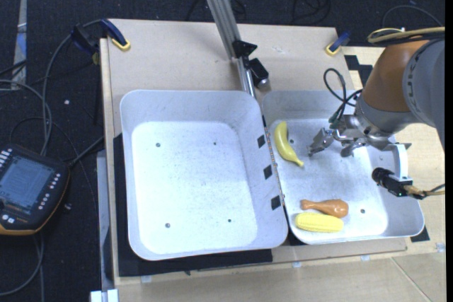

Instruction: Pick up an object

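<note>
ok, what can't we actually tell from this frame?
- gripper: too small and dark in the camera view to read its opening.
- corn cob and drumstick: touching or just close, too small to tell.
- right bin: far right wall is covered by the arm.
- banana: fully visible, apart from the gripper.

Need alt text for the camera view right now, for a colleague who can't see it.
The gripper hovers in the right bin, holding nothing, just right of a banana. A drumstick and a corn cob lie near the bin's front edge.
</note>
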Available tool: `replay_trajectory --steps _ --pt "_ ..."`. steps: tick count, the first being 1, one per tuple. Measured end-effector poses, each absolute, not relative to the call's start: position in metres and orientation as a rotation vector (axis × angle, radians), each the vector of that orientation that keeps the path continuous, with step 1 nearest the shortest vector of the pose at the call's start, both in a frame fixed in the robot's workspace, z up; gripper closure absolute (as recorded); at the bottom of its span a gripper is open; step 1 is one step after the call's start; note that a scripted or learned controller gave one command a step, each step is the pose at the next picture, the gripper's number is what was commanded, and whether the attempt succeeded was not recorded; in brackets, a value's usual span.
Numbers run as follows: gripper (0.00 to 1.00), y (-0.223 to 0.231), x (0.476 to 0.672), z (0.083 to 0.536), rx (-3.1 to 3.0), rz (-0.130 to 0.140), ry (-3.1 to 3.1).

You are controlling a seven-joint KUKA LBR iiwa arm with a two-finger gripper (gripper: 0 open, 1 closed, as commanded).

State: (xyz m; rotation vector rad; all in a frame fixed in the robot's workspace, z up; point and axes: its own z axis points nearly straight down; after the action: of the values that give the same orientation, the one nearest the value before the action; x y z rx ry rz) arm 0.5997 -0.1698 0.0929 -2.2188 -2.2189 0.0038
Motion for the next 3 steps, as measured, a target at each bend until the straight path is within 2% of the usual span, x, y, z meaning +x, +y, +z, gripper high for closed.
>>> replay_trajectory --steps 1,2,3 --pt "1.00 -0.170 0.601 0.106 -2.222 0.000 -2.222" --pt "1.00 -0.173 0.593 0.155 -2.224 -0.003 -2.224" --pt "1.00 -0.178 0.600 0.202 -2.224 -0.003 -2.224"
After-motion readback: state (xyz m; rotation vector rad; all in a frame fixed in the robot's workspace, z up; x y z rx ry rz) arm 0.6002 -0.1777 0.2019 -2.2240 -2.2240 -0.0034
